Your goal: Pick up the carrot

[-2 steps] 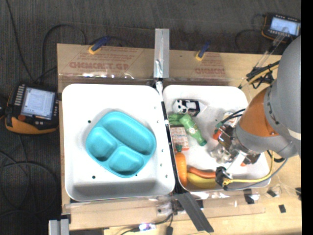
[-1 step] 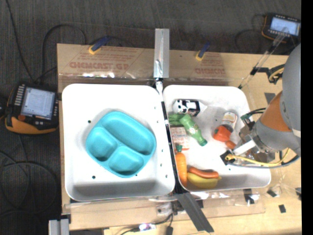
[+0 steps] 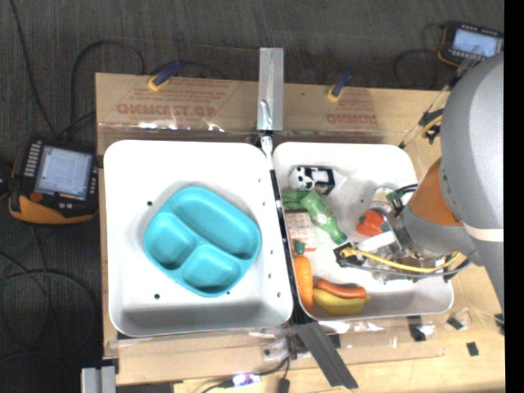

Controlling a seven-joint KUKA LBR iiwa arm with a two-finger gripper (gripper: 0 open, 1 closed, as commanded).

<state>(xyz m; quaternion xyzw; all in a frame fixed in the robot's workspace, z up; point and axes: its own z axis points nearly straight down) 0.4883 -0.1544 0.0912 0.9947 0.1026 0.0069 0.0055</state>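
Note:
The carrot (image 3: 303, 279) is orange and lies lengthwise against the left wall of the right bin (image 3: 413, 170), near its front corner. My gripper (image 3: 381, 229) hangs over the middle right of that bin, about a hand's width to the right of the carrot and apart from it. A small red and orange toy (image 3: 371, 219) lies right beside the gripper; whether they touch is unclear. The grey arm (image 3: 479, 146) with its orange band (image 3: 434, 203) covers the bin's right side.
A yellow banana (image 3: 340, 303) with a red piece (image 3: 340, 288) on it lies just right of the carrot. A green bottle (image 3: 321, 215) and a black-and-white toy (image 3: 313, 177) sit farther back. The left bin (image 3: 123, 244) holds a teal divided plate (image 3: 203, 238).

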